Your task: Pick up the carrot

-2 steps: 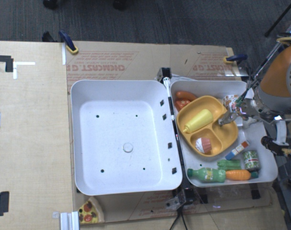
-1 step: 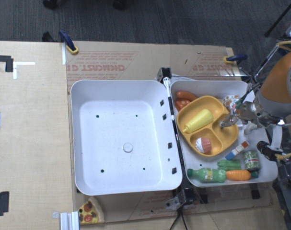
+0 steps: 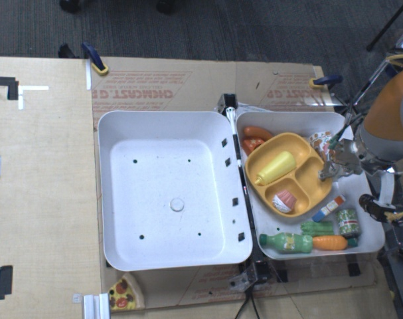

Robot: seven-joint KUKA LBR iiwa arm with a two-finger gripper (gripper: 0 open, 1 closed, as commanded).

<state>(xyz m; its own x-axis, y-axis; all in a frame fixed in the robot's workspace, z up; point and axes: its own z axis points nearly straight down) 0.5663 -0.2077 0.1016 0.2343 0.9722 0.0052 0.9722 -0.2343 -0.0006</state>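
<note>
The carrot (image 3: 330, 243) is a small orange piece lying along the front wall of the right bin (image 3: 370, 244), between a green bottle (image 3: 287, 242) and the bin's front right corner. My gripper (image 3: 332, 167) hangs over the right rim of a yellow divided plate (image 3: 309, 189), well behind the carrot and apart from it. Nothing shows between the gripper and the carrot except a marker and a green piece.
The plate carries a yellow piece (image 3: 275, 167) and a pink one (image 3: 285, 199). A red item (image 3: 255, 135), a patterned packet (image 3: 320, 140), a marker (image 3: 328, 208), a green piece (image 3: 317, 228) and a green can (image 3: 348, 222) crowd the right bin. The left bin (image 3: 108, 178) has a small white disc (image 3: 177, 205).
</note>
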